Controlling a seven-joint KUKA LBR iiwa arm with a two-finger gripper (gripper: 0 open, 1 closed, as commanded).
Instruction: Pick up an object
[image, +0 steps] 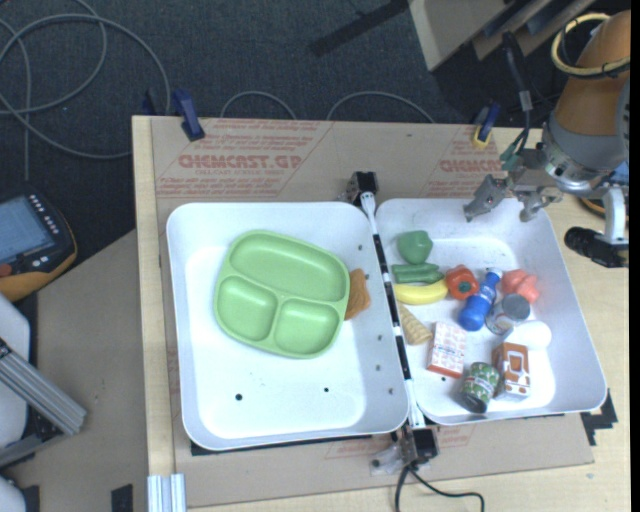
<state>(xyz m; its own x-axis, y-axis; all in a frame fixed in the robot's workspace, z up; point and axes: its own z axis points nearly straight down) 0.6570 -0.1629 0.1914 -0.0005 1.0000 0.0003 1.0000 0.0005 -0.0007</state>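
Overhead, we see the gripper hanging above the far edge of the right bin, its two fingers spread wide with nothing between them. Below and nearer to us, that bin carries the whole jumble of small objects. We pick out a green pepper at the far left of the heap, with a green pod-shaped piece just under it and a yellow banana touching that. Beside the banana sit an orange-red tomato and a blue bottle, lying tilted. A small carton (white with red print) lies flat toward the near side, next to a green-labelled can and a second printed box. The left bin holds a green divided plate, and an orange-brown piece rests against the plate's right edge.
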